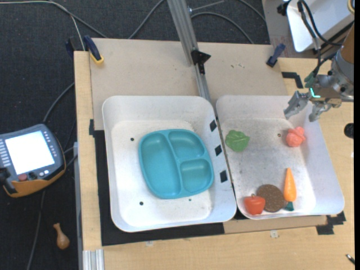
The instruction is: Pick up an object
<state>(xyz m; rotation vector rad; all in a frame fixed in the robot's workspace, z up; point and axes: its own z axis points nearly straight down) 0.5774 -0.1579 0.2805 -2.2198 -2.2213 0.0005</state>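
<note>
My gripper hangs over the far right corner of the right bin, its two fingers spread open with nothing between them. Just below it and a little to the left lies a pink toy fruit. A green leafy toy rests near the bin's left wall. At the near edge sit an orange carrot, a brown round piece and a red tomato, close together.
The left bin holds a teal divided plate. A metal pole slants down to the gap between the bins. A teach pendant lies on the floor at left.
</note>
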